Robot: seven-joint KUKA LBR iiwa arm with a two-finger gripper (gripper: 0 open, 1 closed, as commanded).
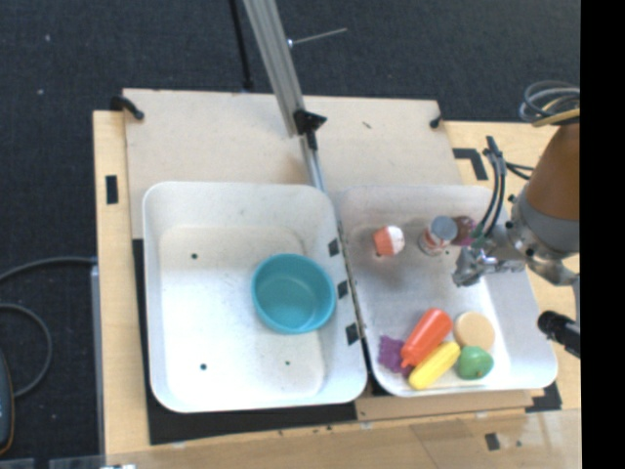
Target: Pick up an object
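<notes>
My gripper (pixel 469 265) hangs low over the right bin (pixel 415 208), close to its right wall. Just to its left stands a small grey-topped object (pixel 441 233), and further left lies an orange and white piece (pixel 388 241). Toward the bin's front corner sit an orange carrot-shaped toy (pixel 427 332), a yellow toy (pixel 435 365), a green ball (pixel 475 362), a tan round piece (pixel 475 329) and a purple piece (pixel 391 352). I see nothing held in the gripper.
The left bin (pixel 186 223) holds a blue bowl (pixel 293 293) near its right side. A metal pole (pixel 278 66) slants up from between the bins. The orange-banded arm (pixel 557 189) comes in over the right bin's right wall.
</notes>
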